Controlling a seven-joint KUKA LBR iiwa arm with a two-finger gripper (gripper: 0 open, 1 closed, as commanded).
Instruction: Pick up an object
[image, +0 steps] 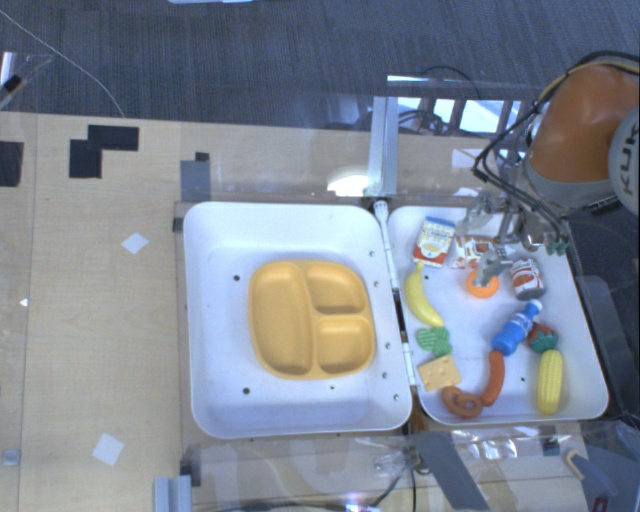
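Gripper (489, 262) low over orange ring (482, 286), can (526, 277) just beside; finger spread and hold impossible to tell. Risk: clipping can, missing ring.

I'm watching through one fixed camera above the bench (90, 330), angled down on both white bins (215, 300), arm (585, 125) entering from the right.
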